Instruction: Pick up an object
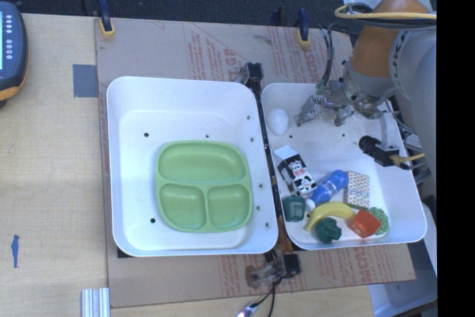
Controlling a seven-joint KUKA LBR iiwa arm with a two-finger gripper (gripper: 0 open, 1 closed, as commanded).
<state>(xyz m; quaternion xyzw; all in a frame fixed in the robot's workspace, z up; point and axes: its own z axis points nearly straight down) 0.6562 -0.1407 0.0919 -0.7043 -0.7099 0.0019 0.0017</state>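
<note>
Camera view from above the bench: we see the grey arm point(401, 56) reaching in from the right, its gripper point(324, 118) low over the upper part of the right bin point(335, 152). The tool looks spread wide, with bare white bin floor in the gap and nothing held.

By our reading, the pick has not yet been made. Every candidate lies on the bin floor. A white ball point(277, 119) sits near the gripper, toward the bin's left wall, and is the closest thing to it. A black-and-white carton point(295, 168) lies below that. The rest crowd the bin's lower end: a blue bottle point(329, 188) beside a patterned box point(358, 189), a green cup point(293, 208), and a banana point(330, 211) touching a dark green piece point(327, 231). A red block point(364, 223) sits against a leafy green piece point(381, 218).

The left bin point(133, 159) holds a green divided plate point(204, 185), well apart from the gripper.

We judge the whole of the task to be left to do: settle over one object, close on it and raise it clear. The tight cluster at the lower end looks harder to enter cleanly than the lone ball.
</note>
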